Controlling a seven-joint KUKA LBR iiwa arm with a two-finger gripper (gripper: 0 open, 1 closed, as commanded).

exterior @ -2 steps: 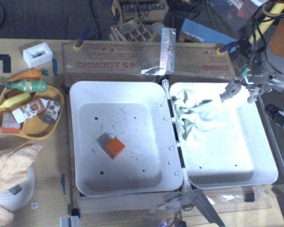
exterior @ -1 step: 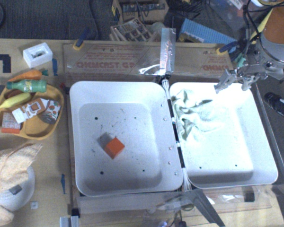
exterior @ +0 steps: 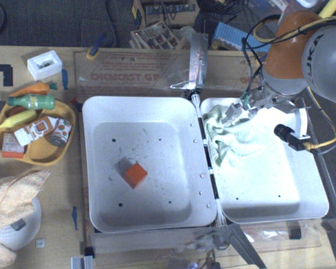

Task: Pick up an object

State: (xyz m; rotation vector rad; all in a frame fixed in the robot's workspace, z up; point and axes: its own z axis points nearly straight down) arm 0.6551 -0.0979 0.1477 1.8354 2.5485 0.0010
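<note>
The left bin point(exterior: 101, 116) holds one orange block point(exterior: 136, 175), just toward 7 o'clock of its centre. The right bin point(exterior: 280, 203) holds a crumpled pale cloth point(exterior: 221, 136) bunched at its 10 o'clock corner. The gripper point(exterior: 237, 111) hangs over that cloth, reaching in from 2 o'clock. At 9 o'clock on the surface point(exterior: 11, 55), a yellow bowl point(exterior: 42, 153) carries toy food and small packets.

Block point(exterior: 135, 175) in left bin point(exterior: 101, 116); cloth point(exterior: 224, 136) in right bin point(exterior: 302, 206), end effector point(exterior: 235, 112) above cloth.
</note>
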